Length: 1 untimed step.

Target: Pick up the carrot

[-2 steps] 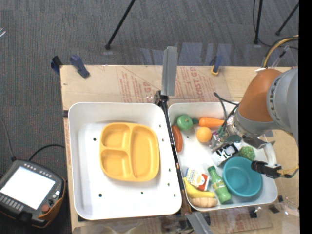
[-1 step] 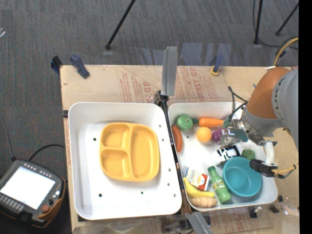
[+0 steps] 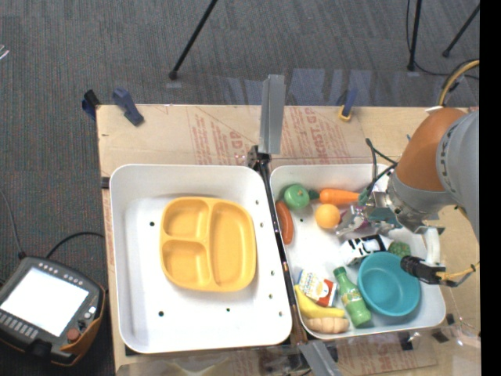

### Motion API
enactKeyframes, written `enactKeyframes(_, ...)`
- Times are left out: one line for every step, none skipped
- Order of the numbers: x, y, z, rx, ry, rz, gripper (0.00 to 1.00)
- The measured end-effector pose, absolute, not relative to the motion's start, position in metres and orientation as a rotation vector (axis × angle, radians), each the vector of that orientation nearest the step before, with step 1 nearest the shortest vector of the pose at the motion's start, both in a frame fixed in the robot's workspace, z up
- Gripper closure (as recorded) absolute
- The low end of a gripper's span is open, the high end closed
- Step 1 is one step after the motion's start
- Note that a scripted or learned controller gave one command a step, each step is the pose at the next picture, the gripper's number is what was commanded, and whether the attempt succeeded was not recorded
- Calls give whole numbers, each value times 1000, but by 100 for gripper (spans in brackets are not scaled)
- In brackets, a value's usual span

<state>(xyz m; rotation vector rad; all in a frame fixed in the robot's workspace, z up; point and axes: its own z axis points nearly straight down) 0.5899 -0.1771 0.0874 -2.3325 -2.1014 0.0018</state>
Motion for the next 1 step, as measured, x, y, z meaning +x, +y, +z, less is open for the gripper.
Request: enactKeyframes(615,-142,85,-2334,-2090,8,0)
